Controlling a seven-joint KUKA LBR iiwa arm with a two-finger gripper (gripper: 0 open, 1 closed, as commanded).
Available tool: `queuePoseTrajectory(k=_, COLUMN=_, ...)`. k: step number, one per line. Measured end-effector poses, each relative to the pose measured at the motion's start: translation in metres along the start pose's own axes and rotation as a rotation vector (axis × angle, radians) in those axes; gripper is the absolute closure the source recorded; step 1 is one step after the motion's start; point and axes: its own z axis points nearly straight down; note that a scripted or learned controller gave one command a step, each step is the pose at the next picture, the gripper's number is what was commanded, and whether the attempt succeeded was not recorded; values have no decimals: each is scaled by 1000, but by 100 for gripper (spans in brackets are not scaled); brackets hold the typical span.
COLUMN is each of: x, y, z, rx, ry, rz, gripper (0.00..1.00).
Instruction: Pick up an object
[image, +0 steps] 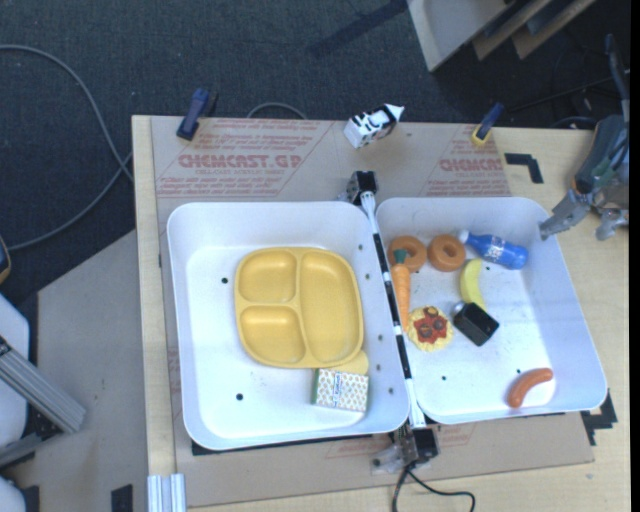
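Note:
My gripper (582, 222) hangs at the far right, over the back right corner of the right bin (570, 300). Its fingers (556, 220) are spread open with nothing between them. In the right bin lie two doughnuts (408, 250) (446, 252), a blue bottle (497, 250), a yellow banana (472, 283), a black block (476, 324), a pizza slice (430, 328), an orange carrot (401, 290) and a red sausage (530, 387). The blue bottle is the closest of these to the gripper, to its left.
The left bin (200, 300) holds a yellow divided plate (298, 305) and a small green-patterned packet (341, 390). A small black-and-white carton (373, 124) and two blue clamps (194, 113) (487, 124) sit on the board behind the bins.

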Motion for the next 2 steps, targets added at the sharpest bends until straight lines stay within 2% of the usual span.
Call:
queuePoseTrajectory(k=1, x=34, y=86, z=101, rx=1, ry=2, rz=-1, gripper=0)
queuePoseTrajectory(k=2, x=60, y=82, z=152, rx=3, ry=2, rz=-1, gripper=0)
